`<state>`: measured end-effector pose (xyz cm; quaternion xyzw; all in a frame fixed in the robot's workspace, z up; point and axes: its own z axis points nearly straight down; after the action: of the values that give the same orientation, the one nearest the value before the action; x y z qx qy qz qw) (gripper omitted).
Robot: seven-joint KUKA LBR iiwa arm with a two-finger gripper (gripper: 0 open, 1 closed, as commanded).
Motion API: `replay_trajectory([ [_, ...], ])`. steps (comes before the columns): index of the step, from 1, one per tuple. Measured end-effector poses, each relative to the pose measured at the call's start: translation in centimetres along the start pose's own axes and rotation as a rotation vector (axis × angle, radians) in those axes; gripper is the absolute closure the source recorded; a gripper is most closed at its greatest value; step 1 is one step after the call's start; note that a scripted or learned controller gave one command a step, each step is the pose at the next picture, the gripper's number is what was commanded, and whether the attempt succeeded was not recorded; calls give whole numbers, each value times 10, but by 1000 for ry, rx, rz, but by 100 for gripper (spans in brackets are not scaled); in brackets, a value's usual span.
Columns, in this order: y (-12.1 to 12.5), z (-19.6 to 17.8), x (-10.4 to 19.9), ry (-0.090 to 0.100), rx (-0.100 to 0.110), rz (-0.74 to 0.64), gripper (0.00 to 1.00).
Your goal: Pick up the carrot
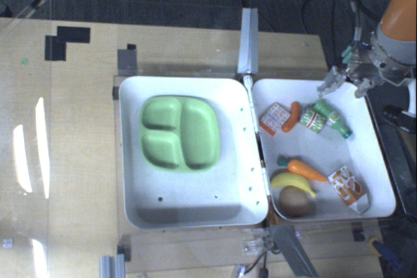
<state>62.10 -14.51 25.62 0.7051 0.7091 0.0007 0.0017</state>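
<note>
The carrot (305, 169), orange with a green stub at its left end, lies in the lower middle of the right bin (376, 140). It rests just above a yellow banana (292, 180). My gripper (343, 88) hangs over the bin's far right corner, well away from the carrot and up-right of it. Its two fingers (328, 83) are spread apart with nothing between them, so it is open.
The right bin also holds a green bottle (328, 119), a small red sausage (292, 116), a snack box (275, 117), a brown round fruit (294, 202) and a packet (346, 184). A green divided plate (180, 132) sits in the left bin (195, 205).
</note>
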Motion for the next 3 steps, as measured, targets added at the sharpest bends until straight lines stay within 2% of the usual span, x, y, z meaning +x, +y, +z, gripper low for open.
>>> replay_trajectory([
  [1,-54,93,35,2,2,10,0],
  [2,-45,127,-16,1,-2,-336,0],
  [3,-43,115,-16,-2,-10,-337,100],
])
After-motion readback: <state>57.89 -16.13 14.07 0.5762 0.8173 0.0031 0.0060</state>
